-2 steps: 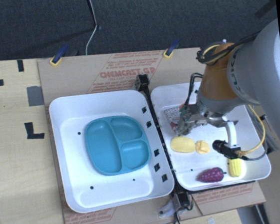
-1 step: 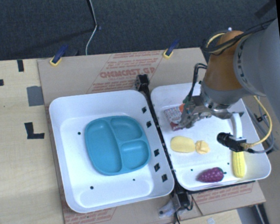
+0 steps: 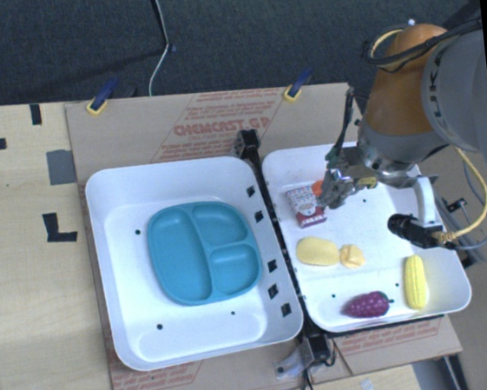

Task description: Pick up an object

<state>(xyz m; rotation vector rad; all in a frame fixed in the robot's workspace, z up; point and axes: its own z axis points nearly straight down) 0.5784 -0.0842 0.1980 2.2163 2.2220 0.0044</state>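
Note:
The right bin (image 3: pixel 447 298) holds a red and grey packet (image 3: pixel 304 205), a pale yellow fruit (image 3: pixel 317 251) with a smaller yellow piece (image 3: pixel 352 256) beside it, a purple grape bunch (image 3: pixel 366 305) and a yellow corn cob (image 3: pixel 415 282). My gripper (image 3: pixel 334 190) hangs low in the upper part of this bin, just right of the packet, with a small orange thing at its tip. The angle hides how its tips stand. In the left bin (image 3: pixel 113 196) lies a blue divided plate (image 3: pixel 204 251).
Both bins rest on a cardboard sheet (image 3: pixel 217 118) on the wooden bench. Black clips (image 3: pixel 247 141) join the bins along the middle divider. A black cable (image 3: pixel 159 42) runs in from the top. The arm's grey body and orange band (image 3: pixel 402 93) overhang the right bin's upper right.

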